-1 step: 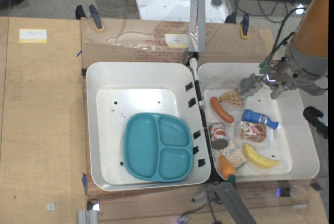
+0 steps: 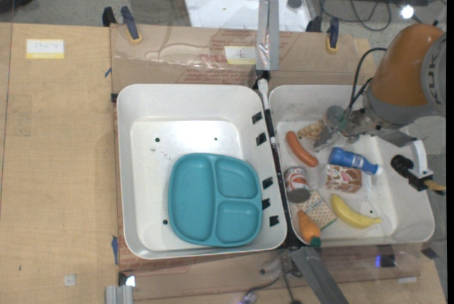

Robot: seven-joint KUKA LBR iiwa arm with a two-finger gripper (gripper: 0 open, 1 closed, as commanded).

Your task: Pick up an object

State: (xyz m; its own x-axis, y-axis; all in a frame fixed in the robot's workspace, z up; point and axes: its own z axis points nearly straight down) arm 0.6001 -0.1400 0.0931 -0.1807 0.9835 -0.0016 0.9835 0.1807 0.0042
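The jaws [image 2: 332, 127] sit low in the right bin [image 2: 425, 224], at the frame's right, above a pale shell-like piece [image 2: 311, 130]; I cannot tell their state. Just below lies a blue bottle [image 2: 352, 160], probably light, rigid, slick plastic; take it across its round body. A sausage [image 2: 299, 149] and banana [image 2: 355, 213] lie near.

Right of the frame's middle, the right-hand bin [image 2: 424, 224] holds a loose cluster of objects: a red-orange sausage [image 2: 300, 149] lying on a diagonal near its left wall, a pale shell-like piece [image 2: 312, 130] just above it, and a blue bottle [image 2: 353, 160] on its side, cap end to the right. Below these lie a small can [image 2: 296, 181], a reddish packet [image 2: 343, 178], a yellow banana [image 2: 355, 213] curving toward the lower right, a tan checked cracker [image 2: 320, 210] and an orange carrot [image 2: 308, 226] at the bin's lower left corner.
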